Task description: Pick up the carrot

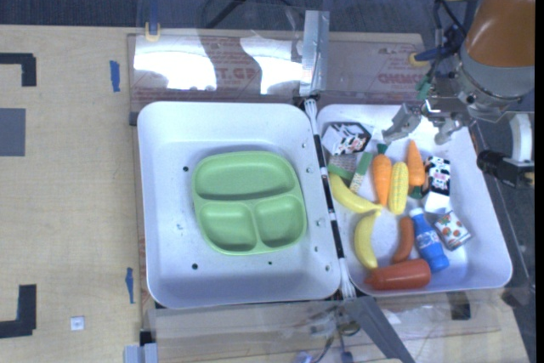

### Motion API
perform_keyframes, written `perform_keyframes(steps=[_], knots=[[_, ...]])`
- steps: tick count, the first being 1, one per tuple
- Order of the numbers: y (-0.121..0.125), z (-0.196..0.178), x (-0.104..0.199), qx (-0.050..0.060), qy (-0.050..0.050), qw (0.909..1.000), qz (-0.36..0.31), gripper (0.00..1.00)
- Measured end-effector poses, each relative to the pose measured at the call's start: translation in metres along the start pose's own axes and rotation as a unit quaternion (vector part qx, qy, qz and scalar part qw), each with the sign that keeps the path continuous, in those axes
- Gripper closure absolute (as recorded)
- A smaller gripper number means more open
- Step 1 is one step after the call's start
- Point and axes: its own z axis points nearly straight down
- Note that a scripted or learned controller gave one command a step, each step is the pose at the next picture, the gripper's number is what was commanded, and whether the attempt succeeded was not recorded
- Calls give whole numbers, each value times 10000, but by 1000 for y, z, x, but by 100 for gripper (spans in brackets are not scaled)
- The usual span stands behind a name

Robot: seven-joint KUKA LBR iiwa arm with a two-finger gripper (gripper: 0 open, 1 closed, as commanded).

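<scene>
A grey robot arm with an orange band reaches in from the right over the right-hand bin, its gripper hanging above the bin's far end with two fingers spread wide and nothing between them. The carrot lies just below the gripper in the upper middle of that bin, its length running toward the camera, pressed side by side against a yellow corn cob. A second, slimmer orange vegetable sits just to the right of the pair. Two bananas curve along the bin's left side, one nearer the camera than the other. A red sausage-shaped piece rests at the near edge, with a blue bottle beside it. A black-and-white carton lies at the far left corner. The left-hand bin on the worktop holds a green divided plate, which sits apart from the toy food.
</scene>
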Motion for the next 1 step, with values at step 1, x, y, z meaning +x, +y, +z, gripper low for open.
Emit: perform_keyframes(steps=[1], knots=[[26, 98, -25, -5, 0, 9999, -109, 0]])
